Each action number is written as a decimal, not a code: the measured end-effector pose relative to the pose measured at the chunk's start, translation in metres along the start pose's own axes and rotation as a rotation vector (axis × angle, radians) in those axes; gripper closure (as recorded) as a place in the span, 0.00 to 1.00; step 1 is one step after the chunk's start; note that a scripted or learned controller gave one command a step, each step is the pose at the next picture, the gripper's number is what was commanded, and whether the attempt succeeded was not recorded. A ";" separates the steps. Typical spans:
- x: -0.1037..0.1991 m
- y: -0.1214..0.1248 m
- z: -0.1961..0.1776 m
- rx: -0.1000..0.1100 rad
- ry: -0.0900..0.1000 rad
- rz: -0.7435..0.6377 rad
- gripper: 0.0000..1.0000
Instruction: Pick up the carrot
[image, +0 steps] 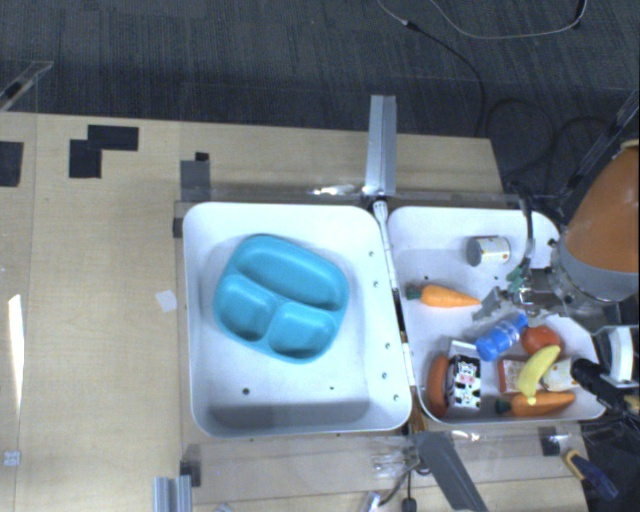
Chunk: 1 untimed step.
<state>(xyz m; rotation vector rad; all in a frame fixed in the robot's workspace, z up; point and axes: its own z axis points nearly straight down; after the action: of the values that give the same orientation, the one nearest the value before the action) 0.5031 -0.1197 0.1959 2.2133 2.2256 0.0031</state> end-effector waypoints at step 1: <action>0.009 0.038 0.106 -0.012 -0.002 -0.162 0.00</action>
<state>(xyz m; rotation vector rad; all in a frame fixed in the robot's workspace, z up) 0.5416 -0.1106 0.0900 2.0192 2.3901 0.0140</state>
